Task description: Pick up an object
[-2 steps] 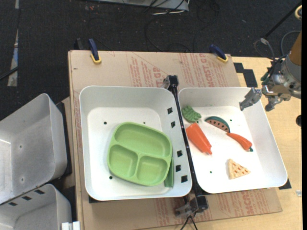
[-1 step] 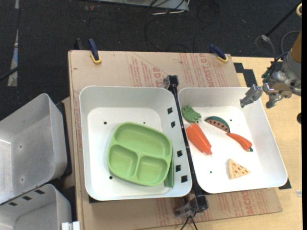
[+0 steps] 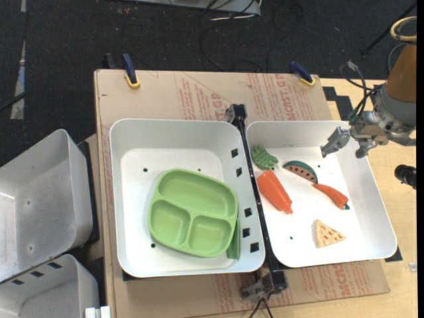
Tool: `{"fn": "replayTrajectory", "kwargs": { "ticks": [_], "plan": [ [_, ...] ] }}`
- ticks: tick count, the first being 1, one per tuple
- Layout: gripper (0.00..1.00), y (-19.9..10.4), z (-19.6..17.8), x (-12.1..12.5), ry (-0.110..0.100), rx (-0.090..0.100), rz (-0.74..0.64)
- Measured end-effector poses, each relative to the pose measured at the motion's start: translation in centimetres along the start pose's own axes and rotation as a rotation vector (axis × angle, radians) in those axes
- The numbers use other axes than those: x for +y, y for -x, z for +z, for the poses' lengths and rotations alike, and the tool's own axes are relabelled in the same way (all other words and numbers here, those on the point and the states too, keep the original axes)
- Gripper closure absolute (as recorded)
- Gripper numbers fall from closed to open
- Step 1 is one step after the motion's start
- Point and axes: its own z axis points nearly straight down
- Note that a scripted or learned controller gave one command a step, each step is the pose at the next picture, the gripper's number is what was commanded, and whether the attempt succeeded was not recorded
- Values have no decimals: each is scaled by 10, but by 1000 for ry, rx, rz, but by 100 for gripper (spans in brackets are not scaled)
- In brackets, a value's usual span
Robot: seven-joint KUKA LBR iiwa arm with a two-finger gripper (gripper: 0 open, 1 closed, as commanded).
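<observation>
The right bin (image 3: pixel 371 177) holds several toy foods. A large orange carrot (image 3: pixel 273 190) lies near its left wall, with a green leafy piece (image 3: pixel 264 156) just above it. A watermelon slice (image 3: pixel 301 169) sits in the middle, a small orange-red pepper (image 3: pixel 331 194) to its right, and a pizza wedge (image 3: pixel 327 234) near the front. My gripper (image 3: pixel 347 146) hangs over the bin's upper right part, above the pepper and right of the watermelon slice. Its two fingers stand spread, open, with nothing between them.
The left bin (image 3: pixel 132 151) holds a green divided tray (image 3: pixel 193 212). More white bins (image 3: pixel 40 197) stand off the bench at the left. Clamps (image 3: pixel 130 71) and cables sit along the bench's back edge.
</observation>
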Motion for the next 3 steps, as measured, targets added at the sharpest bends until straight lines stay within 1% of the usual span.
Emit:
{"fn": "replayTrajectory", "kwargs": {
  "ticks": [1,2,3],
  "plan": [
    [0,0,43,1,0,0,1],
    [0,8,91,0,0,0,3],
    [100,8,77,2,7,-2,1]
  ]
}}
